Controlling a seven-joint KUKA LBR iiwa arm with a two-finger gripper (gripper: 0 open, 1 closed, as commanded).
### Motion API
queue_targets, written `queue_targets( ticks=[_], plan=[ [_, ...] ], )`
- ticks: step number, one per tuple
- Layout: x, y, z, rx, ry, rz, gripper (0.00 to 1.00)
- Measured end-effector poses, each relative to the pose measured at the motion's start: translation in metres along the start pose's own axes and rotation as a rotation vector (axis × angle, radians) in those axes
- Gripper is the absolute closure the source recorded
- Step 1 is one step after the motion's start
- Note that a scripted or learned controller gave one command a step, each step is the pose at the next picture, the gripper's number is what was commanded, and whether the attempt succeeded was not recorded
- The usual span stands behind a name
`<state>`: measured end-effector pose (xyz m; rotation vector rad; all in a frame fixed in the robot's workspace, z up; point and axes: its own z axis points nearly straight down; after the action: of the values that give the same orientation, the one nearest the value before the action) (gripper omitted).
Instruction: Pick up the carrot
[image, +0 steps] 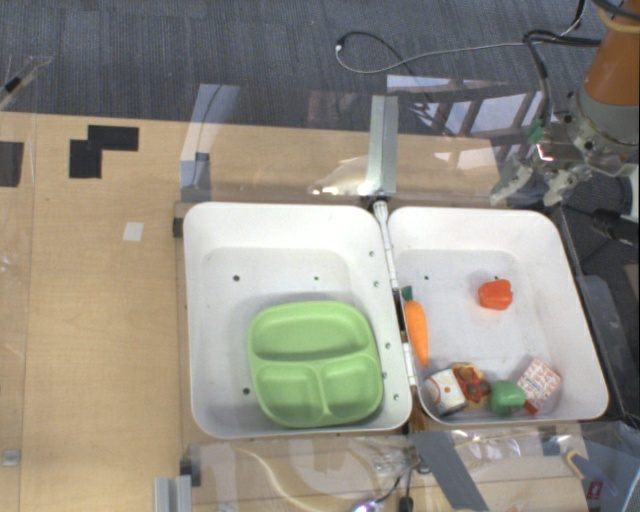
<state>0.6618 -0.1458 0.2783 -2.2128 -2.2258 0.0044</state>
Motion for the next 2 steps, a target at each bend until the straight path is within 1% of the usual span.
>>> queue_targets(
  ticks=[1,2],
  plan=[
    [0.059,0.009,0.1,-0.002,0.001,0.012,0.0],
    [0.124,-0.052,0.097,-0.003,0.001,0.062,0.0]
  ],
)
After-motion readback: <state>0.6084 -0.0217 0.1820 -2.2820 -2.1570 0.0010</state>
